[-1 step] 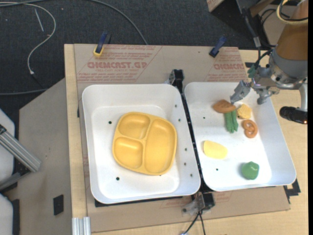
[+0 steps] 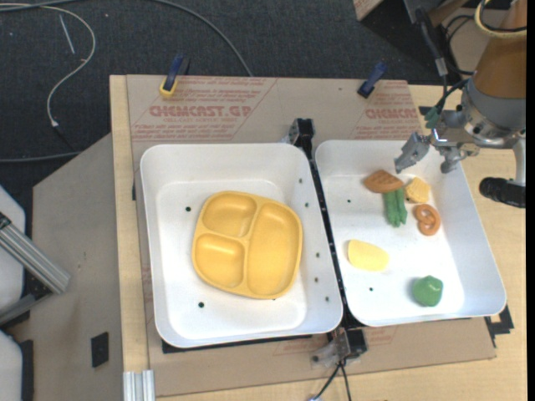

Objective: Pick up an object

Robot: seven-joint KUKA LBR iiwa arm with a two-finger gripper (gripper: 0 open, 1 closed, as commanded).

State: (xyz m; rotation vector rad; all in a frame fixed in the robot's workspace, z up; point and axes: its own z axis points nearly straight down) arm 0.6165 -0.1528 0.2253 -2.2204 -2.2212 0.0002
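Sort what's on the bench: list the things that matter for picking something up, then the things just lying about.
For the job:
hand
right bin
brown pastry
green bean
pretzel
yellow wedge
green pepper

Lying about:
left bin
yellow divided plate
blue clamps

Tabletop (image 2: 125, 249) covered by a tan cardboard sheet (image 2: 251, 107) printed with red lettering, fastened along the far edge by two blue clamps: one at far left (image 2: 174, 73), one at far right (image 2: 372, 80). Two shallow white bins set side by side directly on the sheet, inner rims touching: left bin (image 2: 159, 249) and right bin (image 2: 476, 257). Black clips at the seam between the bins, one at the far end (image 2: 301, 129) and one at the near end (image 2: 347, 341). Dark carpeted floor (image 2: 251, 15) beyond, crossed by a loose white cable (image 2: 109, 2).
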